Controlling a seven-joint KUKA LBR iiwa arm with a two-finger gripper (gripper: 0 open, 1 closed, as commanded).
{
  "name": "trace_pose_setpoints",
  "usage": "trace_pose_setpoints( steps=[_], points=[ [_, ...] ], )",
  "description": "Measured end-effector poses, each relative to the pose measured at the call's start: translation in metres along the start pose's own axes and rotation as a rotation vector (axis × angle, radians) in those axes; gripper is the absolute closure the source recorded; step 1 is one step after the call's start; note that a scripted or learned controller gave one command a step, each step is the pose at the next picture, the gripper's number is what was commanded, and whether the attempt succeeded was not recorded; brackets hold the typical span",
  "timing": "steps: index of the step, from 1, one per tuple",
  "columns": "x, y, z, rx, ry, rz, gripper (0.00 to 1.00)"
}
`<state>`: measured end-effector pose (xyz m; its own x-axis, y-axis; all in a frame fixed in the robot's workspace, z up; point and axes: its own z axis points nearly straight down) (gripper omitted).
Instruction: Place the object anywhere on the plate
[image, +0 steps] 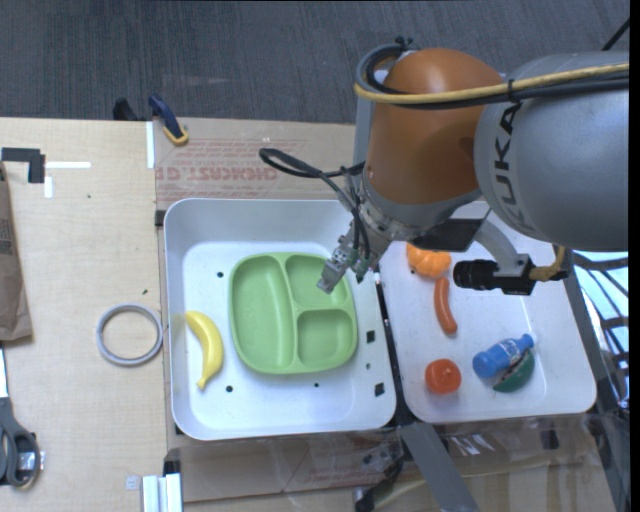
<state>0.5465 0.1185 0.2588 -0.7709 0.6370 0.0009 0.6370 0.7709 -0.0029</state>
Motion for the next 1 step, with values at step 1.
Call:
trace_pose_setpoints(
  steps=[1],
  points=[
    [-0.0026,-0.0005,-0.0075,0.002,0.000,0.006,1.00]
  ],
)
